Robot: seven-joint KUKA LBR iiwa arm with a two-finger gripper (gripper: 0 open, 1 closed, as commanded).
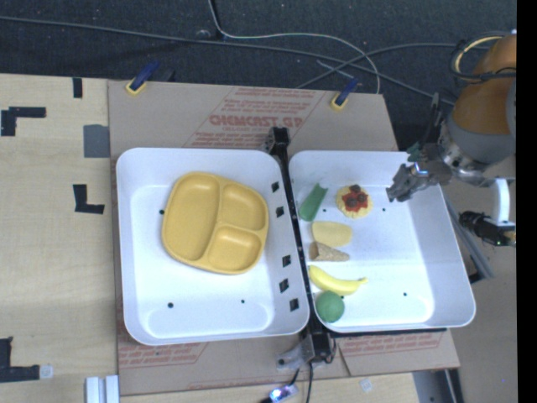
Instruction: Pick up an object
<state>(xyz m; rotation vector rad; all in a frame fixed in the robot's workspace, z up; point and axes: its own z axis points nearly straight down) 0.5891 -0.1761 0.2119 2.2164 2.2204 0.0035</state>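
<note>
Hovering at the right bin's (445, 250) upper right rim, the dark metal gripper (401, 185) shows nothing in its grasp; how far it is open I cannot tell. Left of it lie a round tart (354, 201), green wedge (313, 201), curved glossy banana (336, 282). A moulded yellow tray (215, 222) sits in the left bin (143, 309).

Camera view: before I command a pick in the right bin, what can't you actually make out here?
- End effector over the right white bin: dark and small, finger opening unreadable.
- Grey arm with orange band: cut off by the right edge.
- Tan wedge: partly under the pale yellow oval piece, identity unclear.
- Green round item: partly covered by the yellow toy banana.
</note>
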